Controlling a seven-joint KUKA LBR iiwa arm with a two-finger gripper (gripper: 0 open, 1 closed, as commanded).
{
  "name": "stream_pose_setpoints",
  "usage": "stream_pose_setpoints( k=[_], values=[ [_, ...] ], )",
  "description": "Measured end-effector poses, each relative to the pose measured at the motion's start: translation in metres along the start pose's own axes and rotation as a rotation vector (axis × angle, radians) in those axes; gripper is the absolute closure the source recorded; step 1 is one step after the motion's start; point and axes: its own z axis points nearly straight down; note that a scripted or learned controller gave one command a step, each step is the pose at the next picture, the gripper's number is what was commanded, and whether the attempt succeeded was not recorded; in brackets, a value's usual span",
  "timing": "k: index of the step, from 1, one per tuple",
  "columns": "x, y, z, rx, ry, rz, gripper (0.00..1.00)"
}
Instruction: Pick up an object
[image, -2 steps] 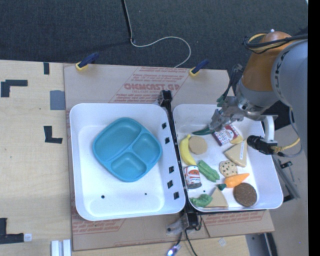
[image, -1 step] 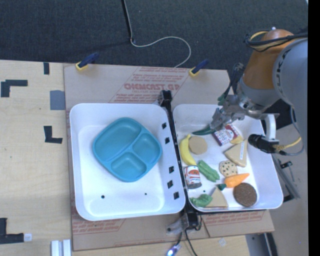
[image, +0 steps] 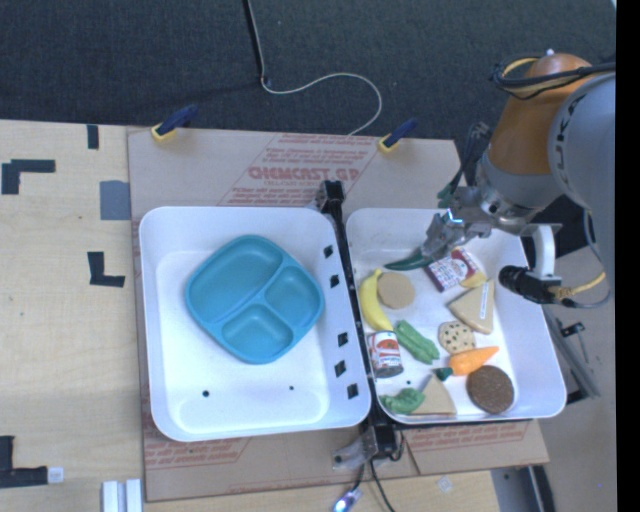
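Observation:
My gripper (image: 440, 238) hangs over the back of the right bin (image: 545, 345), just above a red-and-white packet (image: 452, 271). A dark green pod (image: 405, 264) lies at its lower left, touching or nearly touching the gripper's tip. Close by are a banana (image: 374, 300), a round tan biscuit (image: 396, 290) and a cheese wedge (image: 476, 306). Further forward lie a green pickle (image: 416, 341), a chip cookie (image: 455, 335), a carrot (image: 470, 359), a small can (image: 386, 354), a brown patty (image: 490, 388) and a sandwich slice (image: 434, 401).
The left bin (image: 165, 330) holds a blue divided plate (image: 256, 298). A black divider with clips (image: 345, 300) runs between the bins. The arm's orange band (image: 530, 110) and a black fitting (image: 525, 282) overhang the right bin's back right corner.

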Motion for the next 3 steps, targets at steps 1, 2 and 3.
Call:
stream_pose_setpoints(
  k=[1, 2, 3],
  values=[
    [0.001, 0.000, -0.007, 0.004, 0.001, -0.001, 1.00],
    [0.001, 0.000, -0.015, 0.008, 0.003, -0.001, 1.00],
    [0.002, -0.001, -0.022, 0.011, 0.004, -0.001, 1.00]
  ],
)
